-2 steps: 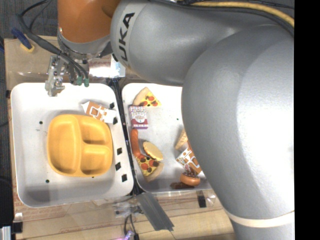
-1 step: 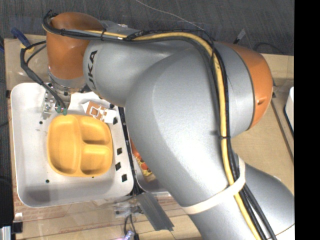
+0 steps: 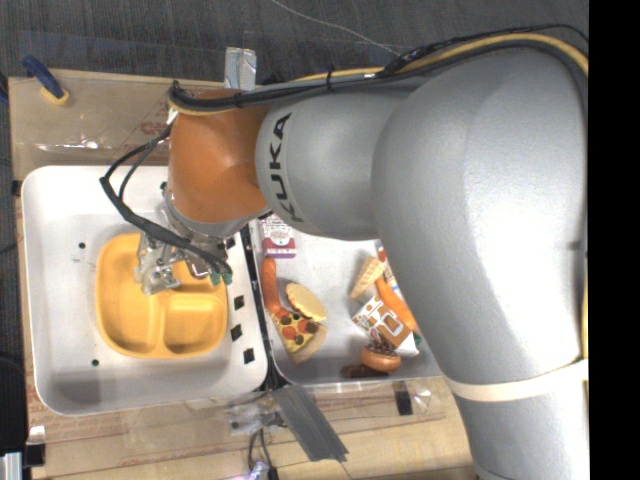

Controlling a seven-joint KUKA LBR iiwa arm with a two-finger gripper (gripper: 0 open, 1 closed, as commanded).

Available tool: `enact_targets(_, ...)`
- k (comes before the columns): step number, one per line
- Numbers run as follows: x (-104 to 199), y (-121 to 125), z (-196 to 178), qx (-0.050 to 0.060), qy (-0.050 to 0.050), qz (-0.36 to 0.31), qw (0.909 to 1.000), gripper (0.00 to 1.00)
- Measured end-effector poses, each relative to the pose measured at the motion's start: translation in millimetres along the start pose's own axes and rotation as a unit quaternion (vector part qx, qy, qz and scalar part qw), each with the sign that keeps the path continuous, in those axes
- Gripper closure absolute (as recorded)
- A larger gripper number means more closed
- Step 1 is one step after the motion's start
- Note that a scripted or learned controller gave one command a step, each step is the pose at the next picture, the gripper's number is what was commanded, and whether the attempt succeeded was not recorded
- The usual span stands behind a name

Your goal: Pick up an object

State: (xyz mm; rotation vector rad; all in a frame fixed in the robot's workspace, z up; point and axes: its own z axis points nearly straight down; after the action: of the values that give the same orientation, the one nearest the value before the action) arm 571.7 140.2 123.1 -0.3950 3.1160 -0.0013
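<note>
Bench: wooden top [image 3: 90, 133], blue-and-yellow clip [image 3: 45, 78] at far left corner, dark floor beyond.
Left bin: white, shallow [image 3: 50, 268], black cable loop [image 3: 125, 173] hanging over its upper part.
Yellow tray: divided plastic dish [image 3: 140, 318] lying flat in left bin, centre to lower part, two compartments visible along bottom edge.
Gripper: metal end [image 3: 165, 268] directly over yellow tray's upper right portion, pointing down; finger spread cannot be made out, too cluttered by wires and green-tipped fittings; nothing seen held.
Wrist: orange band [image 3: 210, 168] above gripper, over upper right of left bin.
Bin divider: rims of both bins meeting [image 3: 255, 338], black markers along it.
Right bin: white [image 3: 330, 258], just beside left bin, partly covered by arm.
Toy food: hot dog [image 3: 272, 288] near left wall of right bin; taco-like piece [image 3: 300, 318] touching it; small red-and-white packet [image 3: 275, 238] above them.
More items: cone-shaped piece [image 3: 367, 278], orange-and-white box [image 3: 385, 320], brown round item [image 3: 380, 360] at lower edge.
Arm: large grey KUKA body [image 3: 470, 198] filling right side, crossing over right bin.
</note>
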Motion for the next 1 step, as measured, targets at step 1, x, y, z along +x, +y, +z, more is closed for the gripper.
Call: enact_targets(1, -56.4, -11.7, -155.9, -0.001, -0.005, 0.154, 0.988, 1.0)
